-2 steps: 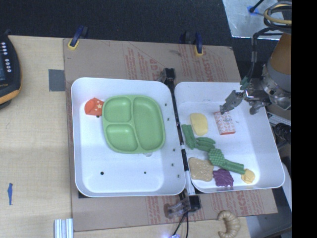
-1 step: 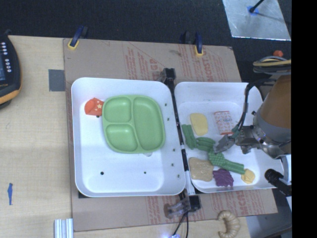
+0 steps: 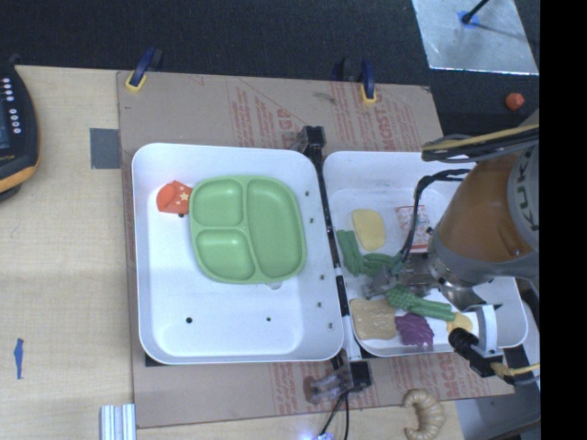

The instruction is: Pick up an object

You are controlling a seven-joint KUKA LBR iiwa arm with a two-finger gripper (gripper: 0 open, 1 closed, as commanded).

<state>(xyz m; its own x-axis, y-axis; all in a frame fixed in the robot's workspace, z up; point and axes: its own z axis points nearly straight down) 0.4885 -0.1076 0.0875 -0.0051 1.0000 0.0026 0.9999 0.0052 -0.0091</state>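
A: Starting nearest, what sits under the arm (image 3: 486, 218)?

B: In the right bin (image 3: 385, 161), along the near wall, 1 tan slab (image 3: 371, 319) and 1 purple piece (image 3: 415, 329), close together. Just beyond them lies 1 bumpy green piece (image 3: 417, 302), then 1 more green one (image 3: 358, 257) running toward the bin's left wall. Farther still, 1 pale yellow block (image 3: 369, 228) and 1 small packet with red print (image 3: 411, 223).

A: And the gripper (image 3: 390, 280)?

B: It's low over the green pieces, mid-bin. Whether its fingers are apart or together I cannot tell; the wrist and cables cover them. Nothing is visibly held.

A: What might spoil the pick?

B: Crowding, I'd judge. The 2 green pieces, the slab and the purple piece lie so near each other that a close could catch 2 things, or nudge 1 aside and grab none. The bumpy green one looks long and thin, so an off-centre pinch could let it swing and slip.

A: The left bin (image 3: 165, 337)?

B: 1 green divided plate (image 3: 248, 229) with 3 compartments, toward the far side, and 1 red-orange thing (image 3: 172, 197) just beside its far left corner. Both are well apart from the gripper. 2 bins in all, 1 arm.
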